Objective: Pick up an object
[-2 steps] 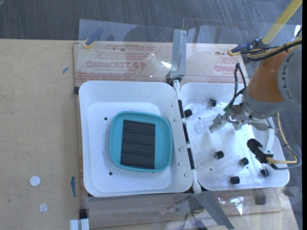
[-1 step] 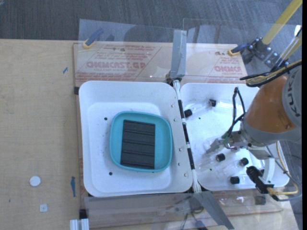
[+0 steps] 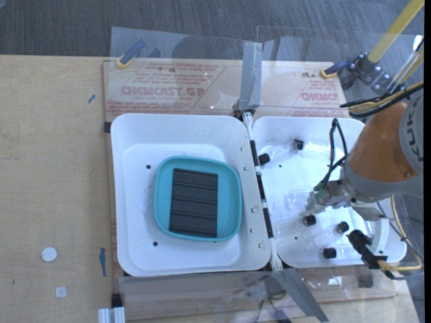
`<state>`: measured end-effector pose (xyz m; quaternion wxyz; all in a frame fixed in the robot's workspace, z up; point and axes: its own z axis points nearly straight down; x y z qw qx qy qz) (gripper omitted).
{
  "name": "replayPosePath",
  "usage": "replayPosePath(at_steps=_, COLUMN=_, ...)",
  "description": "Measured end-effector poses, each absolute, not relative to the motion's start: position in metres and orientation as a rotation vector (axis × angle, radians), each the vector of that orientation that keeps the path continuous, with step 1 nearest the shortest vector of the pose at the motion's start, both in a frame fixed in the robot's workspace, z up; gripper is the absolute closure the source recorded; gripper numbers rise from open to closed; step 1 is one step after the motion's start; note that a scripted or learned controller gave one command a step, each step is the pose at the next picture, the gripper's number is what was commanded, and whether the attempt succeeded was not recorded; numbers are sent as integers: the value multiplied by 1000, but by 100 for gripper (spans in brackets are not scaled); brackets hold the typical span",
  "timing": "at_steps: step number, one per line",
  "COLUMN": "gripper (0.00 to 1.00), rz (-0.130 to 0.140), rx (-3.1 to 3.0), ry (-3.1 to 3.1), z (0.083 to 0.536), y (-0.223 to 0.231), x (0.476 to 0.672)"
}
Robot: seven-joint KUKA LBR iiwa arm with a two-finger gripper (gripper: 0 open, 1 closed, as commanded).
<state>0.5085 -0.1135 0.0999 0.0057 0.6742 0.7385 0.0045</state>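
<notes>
Gripper (image 3: 320, 198): low over the right bin (image 3: 291, 128), near its middle. Whether it is open or closed cannot be read from this slant, as the wrist hides the tip. Nothing can be seen held in it.

Nearest candidate: a small black piece (image 3: 310, 219), just beside the gripper on the side toward the camera. Touching or apart: cannot tell. Two similar pieces (image 3: 342, 227) (image 3: 329, 252) lie further toward the bin's near edge, and two more (image 3: 264, 158) (image 3: 298, 144) lie by the far left corner, well apart from the gripper. There are faint clear shapes on the bin floor, too pale to identify.

Arm (image 3: 377, 150): comes in from the right and covers the bin's right part.

Left bin (image 3: 122, 180): holds a blue dish (image 3: 161, 180) with a black ribbed slab (image 3: 195, 202) lying flat in it, far from the gripper.

Judgement: the step in hand is the descent or grasp try in the right bin, with no pick confirmed. The next move calls for centring on the nearest black piece, closing, then lifting straight up to check the hold. The piece is small and could slip aside.
</notes>
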Motion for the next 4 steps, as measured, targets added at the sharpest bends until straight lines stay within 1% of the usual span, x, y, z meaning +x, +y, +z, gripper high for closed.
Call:
replayPosePath(at_steps=1, gripper=100, rz=2, rx=2076, ry=2356, z=185, y=-46, x=544)
replayPosePath(at_steps=2, gripper=0, rz=0, rx=2077, ry=2357, z=185, y=-47, x=544)
replayPosePath(at_steps=3, gripper=0, rz=-1, rx=1985, ry=2437, z=149, y=-102, x=536)
replayPosePath(at_steps=4, gripper=0, rz=6, rx=1880, ry=2503, z=89, y=-155, x=587)
